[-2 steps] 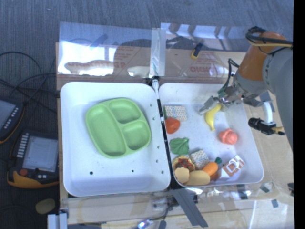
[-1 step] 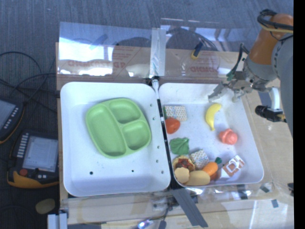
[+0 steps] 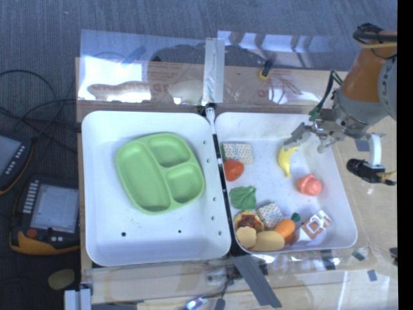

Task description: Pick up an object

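From my seat the gripper (image 3: pixel 312 136) hangs over the upper right part of the right bin (image 3: pixel 345 202), its two fingers spread apart with nothing between them. The nearest thing to take is the yellow banana (image 3: pixel 286 159) — it lies just below and to the left of the fingertips, resting on the bin floor, its long axis running roughly up and down the view with a slight curve. I judge a short move down and left would put the fingers astride it. The pink-orange fruit (image 3: pixel 310 185) sits near, lower right of the banana, apart from it. The patterned block (image 3: pixel 237 152) and tomato (image 3: pixel 232 170) lie further left by the bin wall — well clear. The green divided plate (image 3: pixel 161 172) rests in the left bin (image 3: pixel 97 192)
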